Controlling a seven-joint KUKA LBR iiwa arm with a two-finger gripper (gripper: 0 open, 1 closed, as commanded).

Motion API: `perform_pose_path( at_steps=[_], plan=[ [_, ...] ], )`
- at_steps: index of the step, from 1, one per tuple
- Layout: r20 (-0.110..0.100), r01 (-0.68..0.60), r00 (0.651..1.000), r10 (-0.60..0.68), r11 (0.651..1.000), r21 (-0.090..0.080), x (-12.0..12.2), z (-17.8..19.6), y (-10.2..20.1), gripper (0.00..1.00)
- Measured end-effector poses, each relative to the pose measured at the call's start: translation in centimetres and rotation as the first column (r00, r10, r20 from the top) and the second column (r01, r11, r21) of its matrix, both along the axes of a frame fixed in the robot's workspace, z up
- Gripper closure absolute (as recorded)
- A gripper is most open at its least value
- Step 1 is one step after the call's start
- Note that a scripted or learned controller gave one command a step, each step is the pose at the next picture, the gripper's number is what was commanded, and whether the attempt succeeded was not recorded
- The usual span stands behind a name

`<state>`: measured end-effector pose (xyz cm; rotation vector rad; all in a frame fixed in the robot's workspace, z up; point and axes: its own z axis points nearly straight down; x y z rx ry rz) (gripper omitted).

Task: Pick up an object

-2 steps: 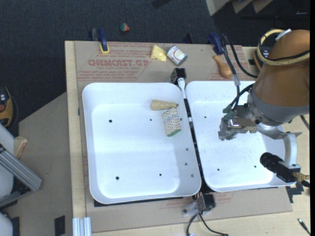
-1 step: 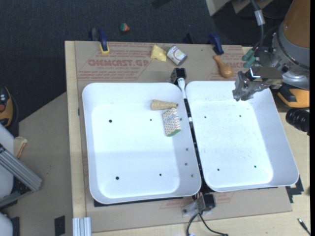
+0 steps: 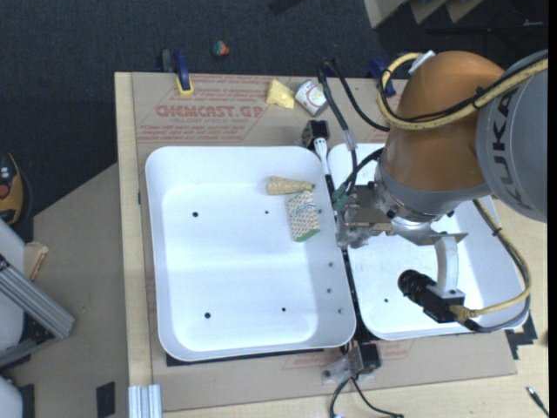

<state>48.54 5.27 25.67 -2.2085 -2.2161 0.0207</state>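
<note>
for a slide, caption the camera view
Arm over bin divider; cone and packet in left bin.

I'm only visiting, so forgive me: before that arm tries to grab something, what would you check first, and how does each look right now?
1. Something to grab: ok, a tan ridged cone and a green-white patterned packet lie in the left white bin.
2. The two are separated: not ok, they look touching.
3. Gripper over the pieces: not ok, it sits at the divide between the bins.
4. Fingers open: cannot tell.
5. Cables away from the pieces: ok.
</note>
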Motion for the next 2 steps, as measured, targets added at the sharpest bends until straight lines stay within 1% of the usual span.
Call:
perform_pose_path(
  at_steps=[1, 2],
  plan=[
    [0.026, -0.003, 1.000, 0.003, 1.000, 0.003, -0.6, 7.5, 4.7, 1.00],
    [0.013, 0.003, 1.000, -0.003, 1.000, 0.000, -0.7, 5.2, 5.2, 1.00]
  ],
)
